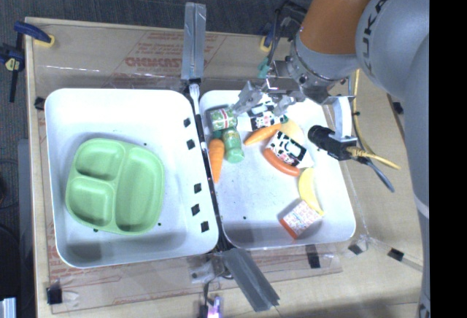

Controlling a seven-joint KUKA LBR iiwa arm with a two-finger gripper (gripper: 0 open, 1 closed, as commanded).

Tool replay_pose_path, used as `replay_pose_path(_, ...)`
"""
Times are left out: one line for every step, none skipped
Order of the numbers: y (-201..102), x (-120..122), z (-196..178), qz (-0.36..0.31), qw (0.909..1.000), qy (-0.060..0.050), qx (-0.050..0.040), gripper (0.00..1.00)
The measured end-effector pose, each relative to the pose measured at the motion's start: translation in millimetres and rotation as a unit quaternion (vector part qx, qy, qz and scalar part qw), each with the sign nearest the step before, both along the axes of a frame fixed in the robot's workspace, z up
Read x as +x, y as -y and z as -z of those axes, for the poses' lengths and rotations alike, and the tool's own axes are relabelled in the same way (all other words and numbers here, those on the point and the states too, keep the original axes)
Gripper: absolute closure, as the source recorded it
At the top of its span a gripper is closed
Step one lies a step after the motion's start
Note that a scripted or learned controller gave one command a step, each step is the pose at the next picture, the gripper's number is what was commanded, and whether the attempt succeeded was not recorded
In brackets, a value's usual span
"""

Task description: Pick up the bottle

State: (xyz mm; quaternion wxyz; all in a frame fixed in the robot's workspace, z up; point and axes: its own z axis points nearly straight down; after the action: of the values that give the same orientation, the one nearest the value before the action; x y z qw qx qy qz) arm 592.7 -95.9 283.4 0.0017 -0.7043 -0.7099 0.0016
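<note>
The bottle (228, 136) is small and green with a printed label at its far end. It lies in the right bin (255, 192) close to the left wall. My gripper (257, 98) hangs over the bin's back edge, just right of and above the bottle's labelled end. Its fingers (244, 100) look spread apart with nothing between them. The bottle is not touched.
A carrot (217, 156) lies against the bottle's left side. To the right lie a second orange piece (259, 136), a black-and-white patterned item (286, 151), a banana (310, 189) and a small box (300, 218). A green divided plate (115, 184) sits in the left bin.
</note>
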Motion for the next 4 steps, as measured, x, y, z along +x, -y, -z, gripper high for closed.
replay_pose_path(6.0, 7.2, 143.1, -0.071, 0.9975, 0.004, -0.0012, 0.0)
replay_pose_path(-16.1, -22.7, 91.3, -0.052, 0.9987, 0.002, -0.0002, 0.0)
replay_pose_path(31.7, -17.6, 192.5, -0.008, 1.0, 0.0, 0.0002, 0.0)
replay_pose_path(39.4, 35.0, 191.4, 0.01, 1.0, 0.001, 0.0002, 0.0)
